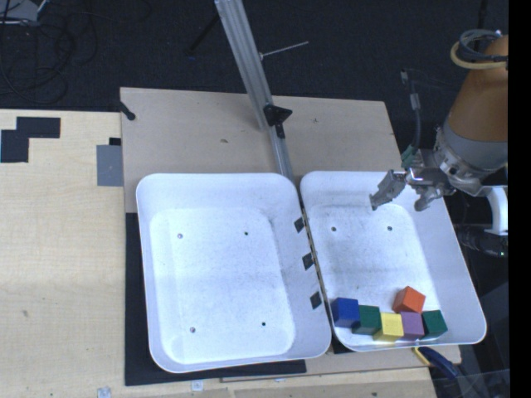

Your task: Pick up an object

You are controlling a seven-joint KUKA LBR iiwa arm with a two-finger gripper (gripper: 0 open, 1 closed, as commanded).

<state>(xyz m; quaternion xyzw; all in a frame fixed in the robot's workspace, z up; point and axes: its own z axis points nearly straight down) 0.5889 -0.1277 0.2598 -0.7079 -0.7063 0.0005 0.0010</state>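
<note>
Two shallow white bins are seen side by side on a pale tabletop [332,127], the left bin [158,214] and the right bin [452,255] meeting along a middle seam where three small black clips [308,260] are fixed.

The task's things are gathered in the near right corner of the right bin, as a tight cluster of small blocks. A blue block [345,310] is placed at the cluster's left end, with a dark green block [367,318] just beside it. A yellow block [392,325] and a purple block [412,324] are lined up next along the near wall, and a second green block [434,322] closes the row on the right. An orange block [409,299] is set just behind the purple one (tilted a little, one corner up). Whether the neighbouring blocks actually touch cannot be told.

The gripper [402,191] is held over the far right part of the right bin, well apart from the blocks. Its fingers [384,193] are spread apart, and nothing is seen between them. Above it, the grey wrist and the orange band of the arm [481,98] are seen at the right side.

A slim metal rail [249,73] is laid slantwise from the far edge down toward the seam between the bins, with a black bracket [277,114] clamped on it.
</note>
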